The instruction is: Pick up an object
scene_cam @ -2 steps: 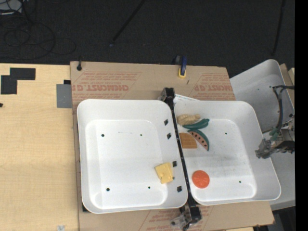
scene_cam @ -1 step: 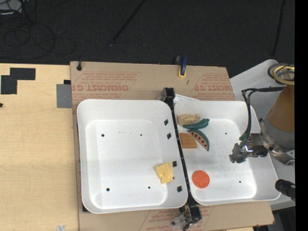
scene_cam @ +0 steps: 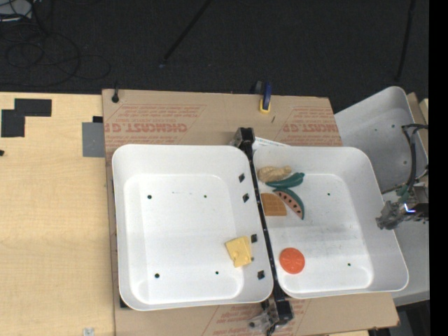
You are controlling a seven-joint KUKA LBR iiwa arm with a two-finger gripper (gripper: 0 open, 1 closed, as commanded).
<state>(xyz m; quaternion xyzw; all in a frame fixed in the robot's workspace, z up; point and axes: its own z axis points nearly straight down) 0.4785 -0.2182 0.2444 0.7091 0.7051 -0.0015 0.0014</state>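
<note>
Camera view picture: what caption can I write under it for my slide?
Left bin with a yellow block; right bin with an orange disc, watermelon slice and green piece.

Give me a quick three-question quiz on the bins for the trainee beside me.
1. True or false: the yellow block lies in the left bin.
2. Which object sits nearest the right bin's front edge?
A. orange disc
B. tan piece
C. watermelon slice
3. Fill in: the green piece lies just in front of the ____ piece.

Key: 1 true; 2 A; 3 tan.
</note>
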